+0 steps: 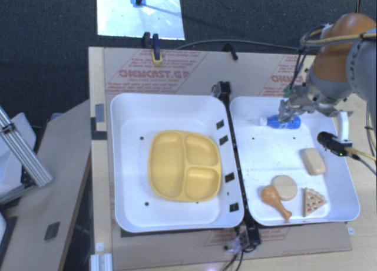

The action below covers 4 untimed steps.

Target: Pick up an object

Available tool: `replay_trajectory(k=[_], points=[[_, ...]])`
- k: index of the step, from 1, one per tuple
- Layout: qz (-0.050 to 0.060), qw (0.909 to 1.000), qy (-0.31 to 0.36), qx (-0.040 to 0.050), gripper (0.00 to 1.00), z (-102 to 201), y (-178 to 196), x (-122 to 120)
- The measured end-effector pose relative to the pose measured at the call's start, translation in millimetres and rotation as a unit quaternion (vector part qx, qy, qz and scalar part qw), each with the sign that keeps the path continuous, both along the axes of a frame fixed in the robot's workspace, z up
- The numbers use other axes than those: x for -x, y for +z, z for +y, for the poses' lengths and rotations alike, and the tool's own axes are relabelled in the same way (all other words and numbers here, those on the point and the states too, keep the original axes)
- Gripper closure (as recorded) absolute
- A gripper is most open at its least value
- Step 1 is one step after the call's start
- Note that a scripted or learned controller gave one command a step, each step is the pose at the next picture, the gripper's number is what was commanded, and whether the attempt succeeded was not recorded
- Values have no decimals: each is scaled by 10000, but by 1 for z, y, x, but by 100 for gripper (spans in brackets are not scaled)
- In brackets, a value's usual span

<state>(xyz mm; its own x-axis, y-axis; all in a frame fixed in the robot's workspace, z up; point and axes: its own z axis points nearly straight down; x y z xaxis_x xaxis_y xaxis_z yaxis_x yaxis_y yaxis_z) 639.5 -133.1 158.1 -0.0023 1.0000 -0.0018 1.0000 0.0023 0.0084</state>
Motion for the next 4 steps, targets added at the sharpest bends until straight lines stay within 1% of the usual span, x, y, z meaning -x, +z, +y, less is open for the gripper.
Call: replay_trajectory(k=[1,2,3,4], points=[[-4,10000,16,-2,100,5,64,-2],[-3,10000,17,0,100,1,120,-14],[22,10000,19,-5,100,1,130,-15],[27,10000,37,-16,100,58,129,-21]])
